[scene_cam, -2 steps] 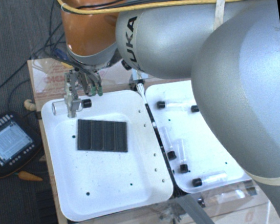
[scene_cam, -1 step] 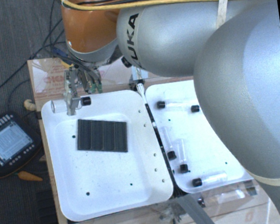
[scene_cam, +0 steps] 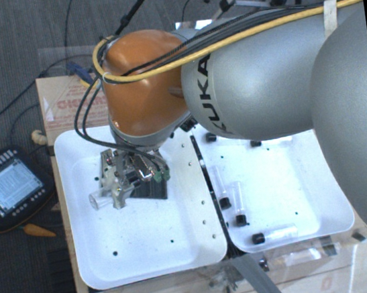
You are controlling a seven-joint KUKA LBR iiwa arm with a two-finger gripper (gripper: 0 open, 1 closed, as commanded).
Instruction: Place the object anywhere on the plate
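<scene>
My gripper hangs low over the left white bin, in its upper middle part, under the orange wrist band. A small clear cylinder sits right at the gripper's left side, close to the tip. Whether it is held or merely lies on the bin floor beside the gripper cannot be told from this angle. The grey arm covers the upper right of the view and hides the back of the right bin.
The right bin holds a clear tube with a black cap near its front, another clear tube near the divider, and small black bits. A pendant with a screen lies left of the bench. A cardboard box stands behind the left bin.
</scene>
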